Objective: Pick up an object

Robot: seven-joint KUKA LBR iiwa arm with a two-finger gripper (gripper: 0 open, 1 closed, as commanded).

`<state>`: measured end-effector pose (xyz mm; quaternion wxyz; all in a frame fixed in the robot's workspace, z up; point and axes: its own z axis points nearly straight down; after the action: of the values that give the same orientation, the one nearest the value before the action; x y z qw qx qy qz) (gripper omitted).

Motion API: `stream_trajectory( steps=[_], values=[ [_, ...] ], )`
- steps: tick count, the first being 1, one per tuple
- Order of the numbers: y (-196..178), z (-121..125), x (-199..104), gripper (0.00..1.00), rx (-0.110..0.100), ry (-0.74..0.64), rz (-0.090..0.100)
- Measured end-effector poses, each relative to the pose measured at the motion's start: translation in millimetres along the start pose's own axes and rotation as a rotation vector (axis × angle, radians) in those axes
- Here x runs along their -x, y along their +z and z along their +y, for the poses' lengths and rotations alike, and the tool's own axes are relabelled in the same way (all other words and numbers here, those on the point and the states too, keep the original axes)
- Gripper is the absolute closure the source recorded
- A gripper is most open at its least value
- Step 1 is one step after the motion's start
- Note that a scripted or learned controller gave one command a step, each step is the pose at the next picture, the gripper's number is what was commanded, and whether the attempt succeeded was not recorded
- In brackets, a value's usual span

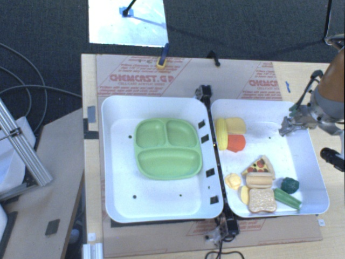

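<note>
Currently gripper [287, 127] sits over the right bin [312, 166], near its upper right rim, nothing visibly between the fingers; can't tell how far they're spread. Toy food clustered lower in that bin: pizza slice [260, 165], bread slice [262, 199], red piece [236, 142]. Green divided plate [167, 148] in left bin [116, 166].
</note>
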<state>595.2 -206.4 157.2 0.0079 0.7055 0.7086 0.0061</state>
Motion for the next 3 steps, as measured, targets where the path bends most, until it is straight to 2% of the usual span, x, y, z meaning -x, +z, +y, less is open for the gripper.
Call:
stream_trajectory(
  steps=[1,2,3],
  values=[
    [-11,1,0,1.0,0.003,-0.002,0.0],
    [-69,-36,-82,1.0,-0.016,-0.005,0.005],
    [-20,-62,-44,1.0,-0.022,0.007,0.002]
  ],
)
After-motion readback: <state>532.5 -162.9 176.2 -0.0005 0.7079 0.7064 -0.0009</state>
